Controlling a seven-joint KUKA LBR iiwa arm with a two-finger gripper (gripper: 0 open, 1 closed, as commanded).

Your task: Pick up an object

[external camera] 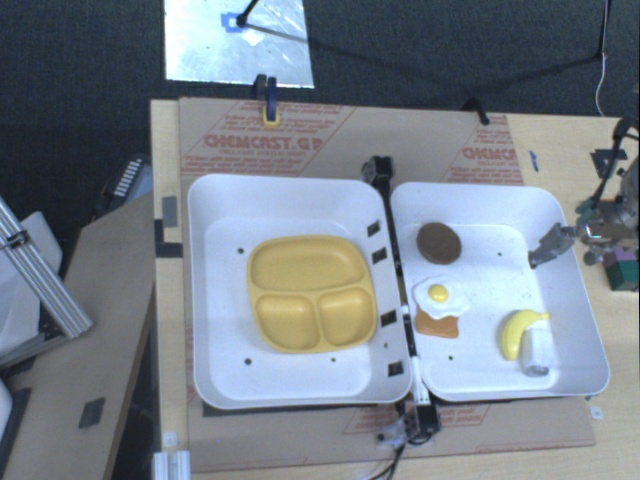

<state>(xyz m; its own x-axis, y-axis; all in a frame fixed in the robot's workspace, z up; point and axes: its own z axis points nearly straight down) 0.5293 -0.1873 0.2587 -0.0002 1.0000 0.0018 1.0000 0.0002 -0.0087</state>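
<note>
While "CHEMCAST GP" reads on the brown sheet (265, 140), whether the jaws (548, 246) are spread is unclear.

Both white bins (290, 193) look like smooth, slightly glossy plastic. The yellow divided tray (305, 293) is matt plastic, and the banana (517, 333) shiny plastic. Brown printed cardboard (330, 133) under the bins looks matt.
</note>
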